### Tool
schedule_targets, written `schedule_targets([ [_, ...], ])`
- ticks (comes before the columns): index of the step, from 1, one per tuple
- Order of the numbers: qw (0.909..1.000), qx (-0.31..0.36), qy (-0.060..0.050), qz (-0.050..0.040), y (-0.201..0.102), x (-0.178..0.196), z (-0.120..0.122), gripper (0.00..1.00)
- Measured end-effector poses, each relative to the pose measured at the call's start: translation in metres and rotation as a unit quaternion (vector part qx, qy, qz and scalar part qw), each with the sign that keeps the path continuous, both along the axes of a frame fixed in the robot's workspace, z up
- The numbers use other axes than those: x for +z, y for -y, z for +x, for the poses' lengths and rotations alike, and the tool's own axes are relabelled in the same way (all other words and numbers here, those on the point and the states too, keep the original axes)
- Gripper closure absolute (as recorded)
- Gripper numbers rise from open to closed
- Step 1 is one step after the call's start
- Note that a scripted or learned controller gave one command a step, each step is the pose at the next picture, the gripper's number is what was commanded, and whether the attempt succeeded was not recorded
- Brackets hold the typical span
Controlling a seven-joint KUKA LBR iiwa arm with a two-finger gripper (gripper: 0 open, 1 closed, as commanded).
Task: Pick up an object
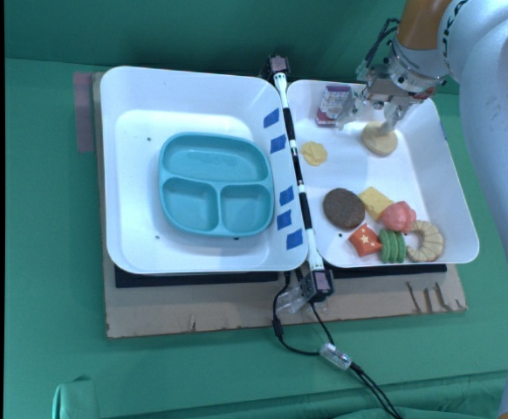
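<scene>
Green cloth covers pretty much everything here, both the bench top [53,234] and the backdrop behind it. On top of that sits a brown cardboard sheet [193,308], then a dark mat under the two white bins. A strip of purplish tape [83,112] runs along the cardboard's left edge.

Left bin [132,94] holds a teal divided tray [212,183] with three compartments, sitting about in the middle. Blue tape squares [282,168] dot its right wall where the two bins meet, and a black-and-white striped bar [294,173] runs along that seam, with a cable [341,360] trailing off its near end across the cloth.

Right bin [446,173] has the toy food. Near its back wall is a small pink-and-white carton [332,105], and just right of it a tan, round pastry-looking piece [380,140]. A little yellow chip [313,153] lies near the seam. Toward the front there's a cluster: brown patty [344,208], yellow cheese block [375,202], pink lump [399,216], red piece [366,241], green pod [392,246] and a beige ring [425,241], all touching or just beside each other.

The gripper [385,116] hangs over the back of the right bin, right above the tan piece, fingers pointing down at it. Honestly can't tell if the fingers are spread or pinched from this angle.
</scene>
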State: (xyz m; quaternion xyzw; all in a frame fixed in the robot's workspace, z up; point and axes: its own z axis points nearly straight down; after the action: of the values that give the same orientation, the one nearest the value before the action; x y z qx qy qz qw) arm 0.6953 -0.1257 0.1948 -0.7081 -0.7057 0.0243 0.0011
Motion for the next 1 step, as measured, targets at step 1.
schedule_targets([
  [1, 1.0, -0.001, 0.0, 0.0, -0.0001, 0.0, 0.0, 0.0],
])
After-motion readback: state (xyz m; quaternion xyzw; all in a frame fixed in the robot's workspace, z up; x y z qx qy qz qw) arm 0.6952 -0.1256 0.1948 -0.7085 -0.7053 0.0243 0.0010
